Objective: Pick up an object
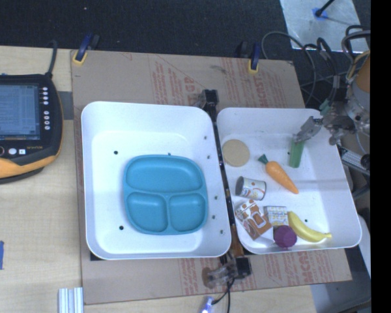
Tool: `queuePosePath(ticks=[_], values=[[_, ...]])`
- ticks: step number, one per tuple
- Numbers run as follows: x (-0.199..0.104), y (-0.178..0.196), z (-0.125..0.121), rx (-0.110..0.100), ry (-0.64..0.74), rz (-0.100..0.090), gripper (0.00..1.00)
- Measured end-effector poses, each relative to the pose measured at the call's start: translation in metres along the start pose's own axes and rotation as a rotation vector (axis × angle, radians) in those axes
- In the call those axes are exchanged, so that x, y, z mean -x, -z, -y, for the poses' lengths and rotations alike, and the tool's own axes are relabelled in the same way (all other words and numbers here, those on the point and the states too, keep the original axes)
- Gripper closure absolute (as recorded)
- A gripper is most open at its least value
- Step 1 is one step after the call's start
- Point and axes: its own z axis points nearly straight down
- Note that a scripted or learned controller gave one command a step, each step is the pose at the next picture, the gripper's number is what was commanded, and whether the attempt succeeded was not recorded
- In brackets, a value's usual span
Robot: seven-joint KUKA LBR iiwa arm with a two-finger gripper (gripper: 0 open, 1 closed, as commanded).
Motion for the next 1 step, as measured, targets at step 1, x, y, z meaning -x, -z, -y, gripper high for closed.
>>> queuePosePath(ticks=[1], values=[[-0.0015,-0.0937,-0.0253,-0.001,0.003,-0.001,0.0]])
